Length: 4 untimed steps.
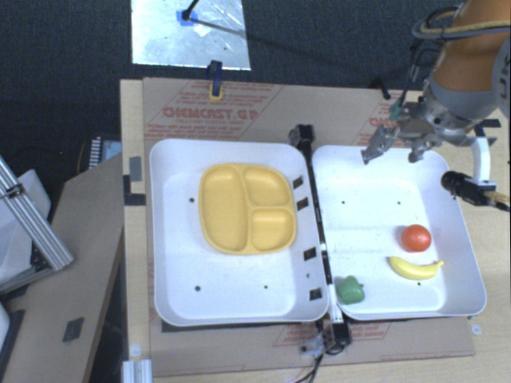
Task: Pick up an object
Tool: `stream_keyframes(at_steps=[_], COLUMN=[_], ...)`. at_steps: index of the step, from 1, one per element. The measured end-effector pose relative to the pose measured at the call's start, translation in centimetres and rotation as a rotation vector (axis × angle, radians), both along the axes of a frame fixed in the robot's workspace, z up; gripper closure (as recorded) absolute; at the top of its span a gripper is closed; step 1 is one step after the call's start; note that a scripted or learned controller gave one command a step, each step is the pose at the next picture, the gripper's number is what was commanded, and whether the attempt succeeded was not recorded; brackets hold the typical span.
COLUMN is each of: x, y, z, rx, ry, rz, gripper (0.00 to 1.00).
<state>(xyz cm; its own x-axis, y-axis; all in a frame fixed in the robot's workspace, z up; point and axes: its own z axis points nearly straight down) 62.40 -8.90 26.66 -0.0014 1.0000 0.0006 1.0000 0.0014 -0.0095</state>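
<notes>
Over the far edge of the right bin (pixel 447 214), the gripper (pixel 395 152) hangs with its jaws spread apart and nothing between them. Lots of bare white floor lies between it and the tomato (pixel 416 238), the banana (pixel 414 269) and the green pepper (pixel 350 290) near the front edge. The banana lies flat, long side running left to right, just in front of the tomato.

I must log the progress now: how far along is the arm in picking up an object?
Done: nothing lifted. The round red tomato, yellow banana and green pepper-like toy all lie in the right white bin. In hand: nothing; the two-finger gripper is open above that bin's far edge. Left: descend, close on one object, lift it.
</notes>
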Motion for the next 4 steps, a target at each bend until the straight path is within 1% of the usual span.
stream_keyframes(at_steps=[1, 2, 3, 4], x=[0.2, -0.8, 0.0, -0.1], y=[0.0, 0.2, -0.1, 0.4], z=[0.6, -4.4, -9.2, -13.5], rx=[-0.001, -0.001, -0.001, 0.000], ry=[-0.011, -0.007, -0.007, -0.007], rz=[0.002, 0.000, -0.001, -0.001], gripper=[0.00, 0.00, 0.00, 0.00])
